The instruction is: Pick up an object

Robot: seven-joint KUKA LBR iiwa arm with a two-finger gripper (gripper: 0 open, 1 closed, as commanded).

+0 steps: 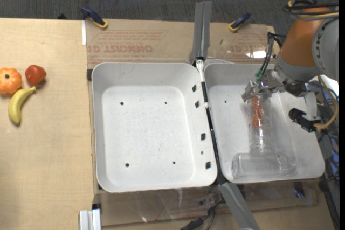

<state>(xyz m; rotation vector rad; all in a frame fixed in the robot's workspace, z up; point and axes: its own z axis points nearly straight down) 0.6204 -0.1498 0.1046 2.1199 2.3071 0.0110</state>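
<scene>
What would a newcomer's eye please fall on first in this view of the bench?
Probably the grey arm with its orange band reaching into the right white bin, above two clear plastic cups. Next, the bright toy fruit on the bench's far left: orange, red apple, yellow banana.

A robotics lab: clamped cardboard [161,43] under white bins [99,116] (carpeted floor).

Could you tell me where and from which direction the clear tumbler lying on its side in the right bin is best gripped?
Probably across the middle of the clear tumbler, coming straight down from above. It lies on its side along the right bin's near wall, so its round body faces up, while its ends are low and harder to reach.
</scene>
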